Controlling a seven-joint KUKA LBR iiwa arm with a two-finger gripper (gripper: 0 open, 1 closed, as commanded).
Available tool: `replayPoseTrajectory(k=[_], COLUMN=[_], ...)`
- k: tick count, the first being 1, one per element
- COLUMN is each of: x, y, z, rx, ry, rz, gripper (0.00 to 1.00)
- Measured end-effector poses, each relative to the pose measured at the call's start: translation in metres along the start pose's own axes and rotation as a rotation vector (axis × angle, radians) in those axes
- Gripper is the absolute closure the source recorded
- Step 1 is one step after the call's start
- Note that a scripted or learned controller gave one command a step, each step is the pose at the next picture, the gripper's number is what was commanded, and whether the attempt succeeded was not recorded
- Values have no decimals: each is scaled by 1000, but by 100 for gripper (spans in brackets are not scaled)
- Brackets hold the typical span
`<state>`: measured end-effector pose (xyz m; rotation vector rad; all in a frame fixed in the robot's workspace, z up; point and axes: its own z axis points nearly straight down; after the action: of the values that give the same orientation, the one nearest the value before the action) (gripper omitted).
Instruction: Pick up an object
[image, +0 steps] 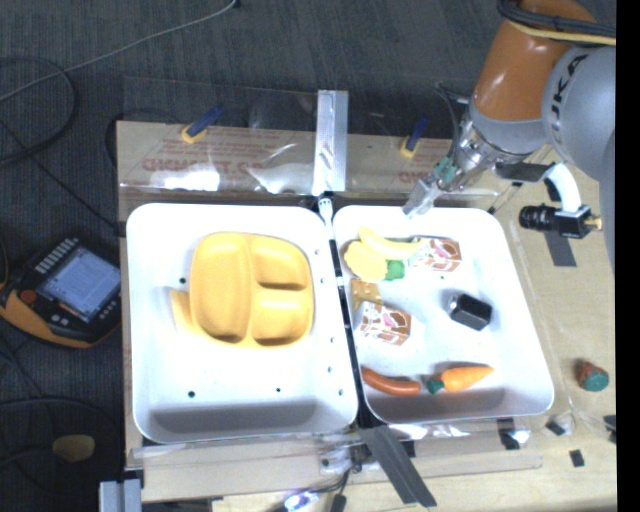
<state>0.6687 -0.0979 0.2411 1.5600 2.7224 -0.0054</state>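
The gripper (424, 197) hangs over the far rim of the right bin (520, 290), a little above and to the right of a yellow banana-shaped toy (372, 255). Nothing shows between its fingers. In the right bin lie a printed packet (437, 254) beside the banana, a second printed packet (383, 321), a small black block (469, 311), a toy carrot (461, 378) and a red-brown sausage (391, 382) along the near wall. A yellow divided tray (251, 288) fills much of the left bin (150, 330).
A metal divider post (331, 140) stands behind the seam between the bins. Clear plastic sheeting (270, 165) lies at the back. A handheld pendant (65, 290) sits on the floor at left; a black camera mount (555, 216) is at right.
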Motion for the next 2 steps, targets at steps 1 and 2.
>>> replayPoseTrajectory(k=[1,2], x=[42,53], y=[24,30], z=[43,58], rx=[1,1], ry=[6,4], rz=[177,-44], gripper=[100,100])
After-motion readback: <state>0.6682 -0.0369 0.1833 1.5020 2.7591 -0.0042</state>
